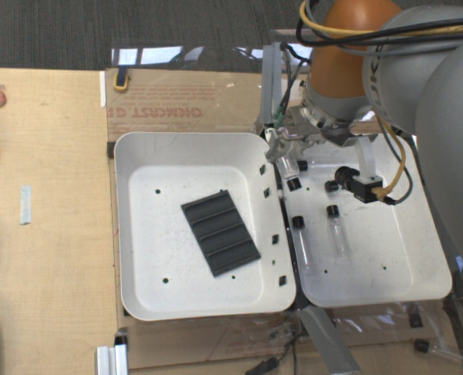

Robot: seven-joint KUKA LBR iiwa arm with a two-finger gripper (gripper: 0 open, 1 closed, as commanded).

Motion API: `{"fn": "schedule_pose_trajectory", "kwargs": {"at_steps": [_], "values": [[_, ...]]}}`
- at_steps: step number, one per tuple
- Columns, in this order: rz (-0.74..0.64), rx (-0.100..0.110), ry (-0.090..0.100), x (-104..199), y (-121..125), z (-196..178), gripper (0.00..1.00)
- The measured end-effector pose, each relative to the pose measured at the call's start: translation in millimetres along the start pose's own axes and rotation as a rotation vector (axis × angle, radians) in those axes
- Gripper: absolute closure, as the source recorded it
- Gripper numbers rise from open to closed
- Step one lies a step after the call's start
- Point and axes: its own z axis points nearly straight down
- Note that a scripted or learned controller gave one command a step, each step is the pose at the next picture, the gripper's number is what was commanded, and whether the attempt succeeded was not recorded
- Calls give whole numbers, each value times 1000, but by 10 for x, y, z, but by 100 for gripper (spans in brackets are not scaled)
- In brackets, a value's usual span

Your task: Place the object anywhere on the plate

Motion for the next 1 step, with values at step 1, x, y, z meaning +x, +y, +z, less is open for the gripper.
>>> {"fn": "schedule_pose_trajectory", "kwargs": {"at_steps": [1], "values": [[-311, 0, 0, 506, -94, 220, 100]]}}
